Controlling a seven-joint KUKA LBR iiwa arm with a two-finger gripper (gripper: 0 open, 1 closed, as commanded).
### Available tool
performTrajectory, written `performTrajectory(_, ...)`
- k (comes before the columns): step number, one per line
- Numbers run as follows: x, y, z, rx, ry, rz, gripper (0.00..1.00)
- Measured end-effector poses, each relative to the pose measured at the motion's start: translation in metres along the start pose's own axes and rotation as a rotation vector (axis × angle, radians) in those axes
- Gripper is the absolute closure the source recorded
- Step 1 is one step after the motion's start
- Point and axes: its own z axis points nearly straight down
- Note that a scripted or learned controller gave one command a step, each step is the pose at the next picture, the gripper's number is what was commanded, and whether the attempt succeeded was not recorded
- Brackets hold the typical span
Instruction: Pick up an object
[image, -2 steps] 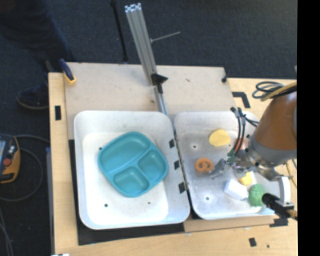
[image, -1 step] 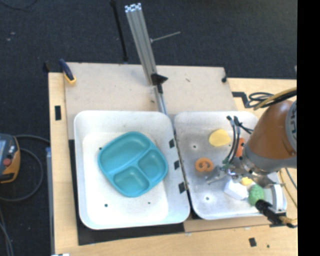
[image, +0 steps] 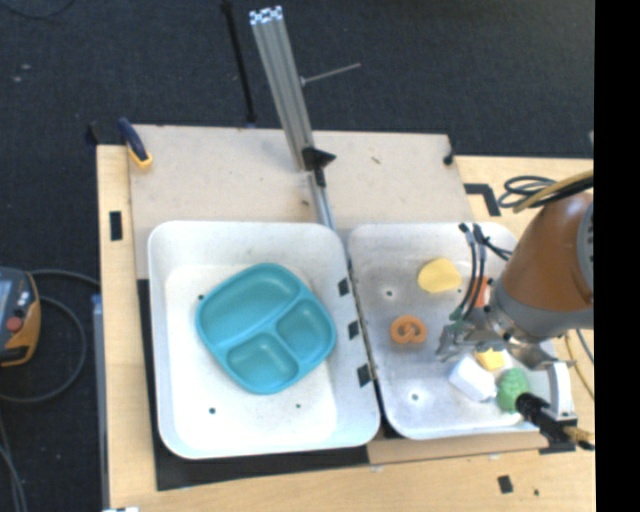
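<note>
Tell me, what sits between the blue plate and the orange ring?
In the camera view, between the blue plate and the orange ring lie bare white bin floor and the two bins' adjoining rims.

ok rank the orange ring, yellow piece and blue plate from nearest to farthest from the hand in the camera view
1. Orange ring, just left of the hand, right bin.
2. Yellow piece, above the hand, toward the back.
3. Blue plate, far left, in the left bin.

divided plate (image: 265, 327) in left bin (image: 165, 260), ring (image: 407, 330) in right bin (image: 385, 262)
</note>
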Motion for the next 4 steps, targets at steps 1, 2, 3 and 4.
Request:
performTrajectory(1, 0.002, 0.009, -0.062, 0.001, 0.000, -0.009, 1.00)
performTrajectory(2, 0.001, 0.011, -0.116, 0.003, 0.000, -0.009, 1.00)
performTrajectory(3, 0.051, 0.011, -0.122, 0.006, 0.003, -0.014, 1.00)
performTrajectory(4, 0.105, 0.007, -0.107, 0.009, 0.003, -0.013, 1.00)
